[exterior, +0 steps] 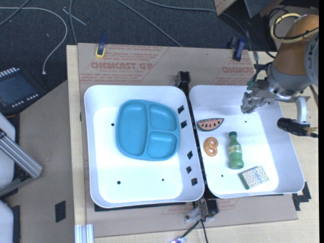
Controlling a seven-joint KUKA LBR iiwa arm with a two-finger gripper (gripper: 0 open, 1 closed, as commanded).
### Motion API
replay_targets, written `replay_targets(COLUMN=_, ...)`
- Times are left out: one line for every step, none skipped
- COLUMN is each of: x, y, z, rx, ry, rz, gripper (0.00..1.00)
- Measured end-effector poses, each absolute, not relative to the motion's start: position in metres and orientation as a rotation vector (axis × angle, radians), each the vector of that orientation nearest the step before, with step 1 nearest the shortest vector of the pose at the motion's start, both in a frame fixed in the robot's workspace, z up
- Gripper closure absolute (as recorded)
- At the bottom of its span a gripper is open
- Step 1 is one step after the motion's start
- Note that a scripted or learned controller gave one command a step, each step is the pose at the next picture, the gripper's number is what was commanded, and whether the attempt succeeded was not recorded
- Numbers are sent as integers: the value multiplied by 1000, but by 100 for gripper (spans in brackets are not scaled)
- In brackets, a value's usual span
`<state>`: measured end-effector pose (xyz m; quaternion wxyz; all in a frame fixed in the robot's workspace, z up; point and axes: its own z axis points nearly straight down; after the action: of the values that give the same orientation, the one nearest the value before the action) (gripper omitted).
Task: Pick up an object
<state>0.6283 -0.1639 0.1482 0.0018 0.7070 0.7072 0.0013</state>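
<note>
On the left of the counter (76, 135), the left bin (101, 176) holds a blue divided plate (148, 129) lying flat, well apart from the arm and not a likely target. In the right bin (283, 181) the small things cluster along the near-left part: a watermelon slice (210, 124) close to the divider, a pretzel (210, 146) just below it, then a green bottle (235, 150) lying with its long axis running roughly from far to near, cap toward the far side, and a small checkered packet (254, 176) near the front rim. The claw (249, 105) hovers at the far side of this bin, over bare white floor, pinching nothing; from this slant its tips merge into one dark lump, so I cannot tell whether they are spread or pressed together. The relation that matters: every candidate lies nearer the camera than the claw and mostly leftward. The watermelon slice seems closest, down and to the left; the bottle lies almost straight toward the front, so a grip across its narrow width would probably suit best
</note>
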Motion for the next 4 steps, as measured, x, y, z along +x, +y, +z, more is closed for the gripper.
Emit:
replay_targets(x=631, y=-153, z=202, rx=2216, ry=2220, rz=6, gripper=100)
replay_targets(x=633, y=-153, z=258, rx=2215, ry=2218, rz=7, gripper=100)
replay_targets(x=632, y=-108, z=247, rx=2218, ry=2229, rz=1, gripper=100)
replay_targets(x=622, y=-62, z=240, rx=2220, ry=2227, rz=-1, gripper=100)
